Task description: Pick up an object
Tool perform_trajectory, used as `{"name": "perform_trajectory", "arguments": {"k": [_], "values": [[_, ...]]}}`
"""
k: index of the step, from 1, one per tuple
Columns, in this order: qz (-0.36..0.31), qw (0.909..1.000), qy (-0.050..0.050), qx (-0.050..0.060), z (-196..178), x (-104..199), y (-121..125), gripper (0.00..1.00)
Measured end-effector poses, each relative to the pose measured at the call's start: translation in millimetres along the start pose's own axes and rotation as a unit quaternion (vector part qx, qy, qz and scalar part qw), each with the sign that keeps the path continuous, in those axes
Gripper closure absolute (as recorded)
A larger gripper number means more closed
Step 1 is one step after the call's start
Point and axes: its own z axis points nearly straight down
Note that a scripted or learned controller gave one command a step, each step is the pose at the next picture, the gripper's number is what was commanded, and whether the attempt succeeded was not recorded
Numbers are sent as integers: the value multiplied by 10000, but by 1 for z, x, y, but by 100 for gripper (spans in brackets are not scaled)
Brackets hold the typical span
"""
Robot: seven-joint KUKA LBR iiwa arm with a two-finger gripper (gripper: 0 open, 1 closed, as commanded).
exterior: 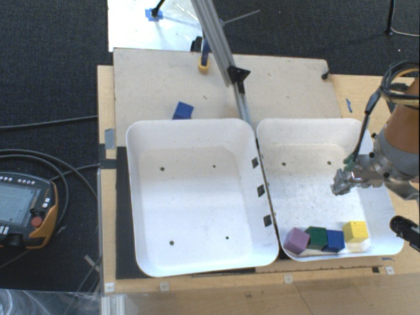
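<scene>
While gripper (341, 182) hovers over right bin (308, 136), can't tell jaw state; 4 blocks along front wall: 1 purple (296, 239), 1 green (317, 235), 1 blue (335, 241), 1 yellow (356, 231). Left bin (190, 133) alongside.

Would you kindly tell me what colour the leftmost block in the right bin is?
Purple; the leftmost block shows in the camera view.

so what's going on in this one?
The arm reaches in from the right, its gripper hanging above the right bin with nothing visibly in its grasp. The candidates sit in a row along that bin's near edge: a purple block, green block, blue block and yellow block. The left bin isn't involved. A stray blue piece lies on the board behind it. Nothing picked yet.
</scene>
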Motion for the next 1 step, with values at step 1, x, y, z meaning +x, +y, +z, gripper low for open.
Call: {"name": "perform_trajectory", "arguments": {"k": [1], "values": [[31, 10000, -6, 2, -7, -18, -1, 100]]}}
